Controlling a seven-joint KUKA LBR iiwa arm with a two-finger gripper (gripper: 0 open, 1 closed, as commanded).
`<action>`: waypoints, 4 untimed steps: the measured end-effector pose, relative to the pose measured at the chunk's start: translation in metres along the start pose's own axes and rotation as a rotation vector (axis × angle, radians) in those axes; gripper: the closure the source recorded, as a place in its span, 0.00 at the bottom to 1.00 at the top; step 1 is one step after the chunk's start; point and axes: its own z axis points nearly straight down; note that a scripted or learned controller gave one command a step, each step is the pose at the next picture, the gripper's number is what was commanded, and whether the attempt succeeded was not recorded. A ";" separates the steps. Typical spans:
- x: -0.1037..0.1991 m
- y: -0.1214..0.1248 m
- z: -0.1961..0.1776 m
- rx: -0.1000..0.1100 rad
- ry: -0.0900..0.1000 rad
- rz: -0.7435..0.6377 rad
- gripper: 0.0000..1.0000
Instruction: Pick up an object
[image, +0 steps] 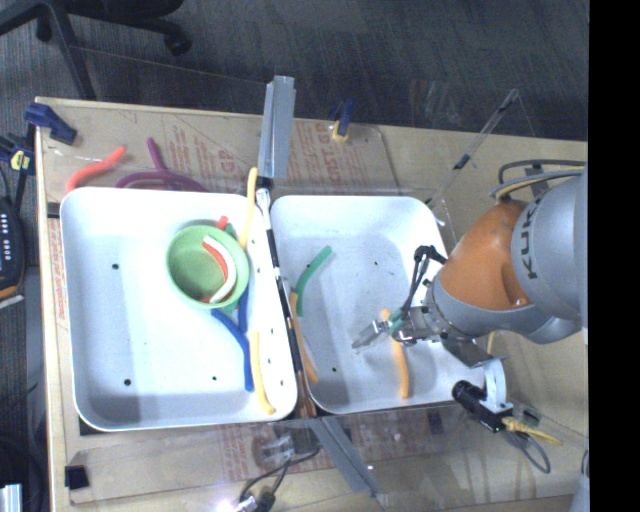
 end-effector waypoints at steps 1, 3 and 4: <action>-0.003 0.025 0.005 0.014 0.006 0.127 0.00; 0.028 0.054 -0.089 0.015 0.006 0.392 1.00; 0.029 0.054 -0.089 0.015 0.007 0.393 0.00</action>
